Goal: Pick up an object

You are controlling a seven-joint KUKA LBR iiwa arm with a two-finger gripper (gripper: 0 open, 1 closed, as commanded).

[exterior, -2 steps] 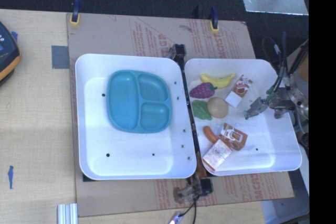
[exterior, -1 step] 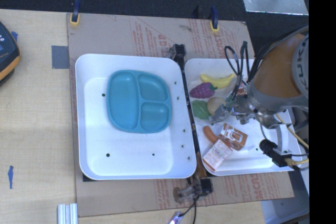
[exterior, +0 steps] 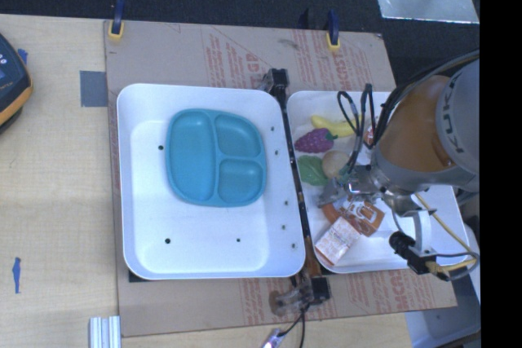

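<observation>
I judge this the reaching step: my gripper (exterior: pixel 352 190) is down in the right bin (exterior: pixel 383 257), among the pile there, and I can't tell how it is set. Next I need a clean closure on one piece and a straight lift. Measured from the blue divided plate (exterior: pixel 216 156), alone in the left bin (exterior: pixel 204 253), everything pickable lies to its right: one yellow piece (exterior: pixel 328 125), one purple (exterior: pixel 314 141), one green (exterior: pixel 311 169), two packets (exterior: pixel 336 240).

Plate (exterior: pixel 215 156) glossy teal plastic; bins (exterior: pixel 139 175) smooth white plastic; bench (exterior: pixel 49 200) matt wood.
</observation>
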